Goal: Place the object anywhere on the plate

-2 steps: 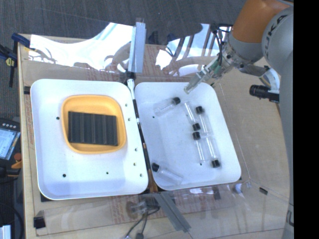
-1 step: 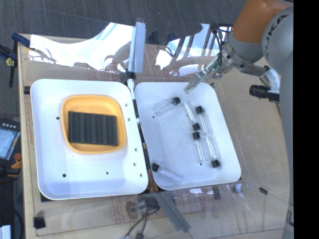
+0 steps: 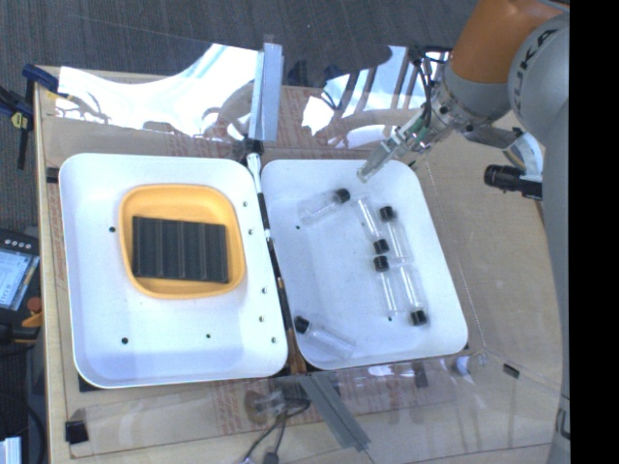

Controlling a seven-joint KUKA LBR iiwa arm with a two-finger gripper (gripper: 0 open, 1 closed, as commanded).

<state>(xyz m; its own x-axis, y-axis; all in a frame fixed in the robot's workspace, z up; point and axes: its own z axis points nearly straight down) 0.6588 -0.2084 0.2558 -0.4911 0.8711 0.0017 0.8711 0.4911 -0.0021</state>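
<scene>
A yellow plate (image 3: 180,206) with a dark ridged insert (image 3: 181,249) lies in the left white bin (image 3: 87,327). Several clear vials with black caps lie in the right bin (image 3: 329,278): one near the top (image 3: 324,205), a cluster at centre right (image 3: 392,259), and one at the bottom left corner (image 3: 324,335). My gripper (image 3: 372,168) hangs at the right bin's top edge, tilted down and to the left. It is above and to the right of the top vial, and nothing is visibly held in it.
The grey arm with its orange band (image 3: 493,27) comes in from the upper right. A metal divider post (image 3: 266,90) stands at the back between the bins. Clear plastic sheeting and clutter lie behind the bins. Cables run along the bench's front edge.
</scene>
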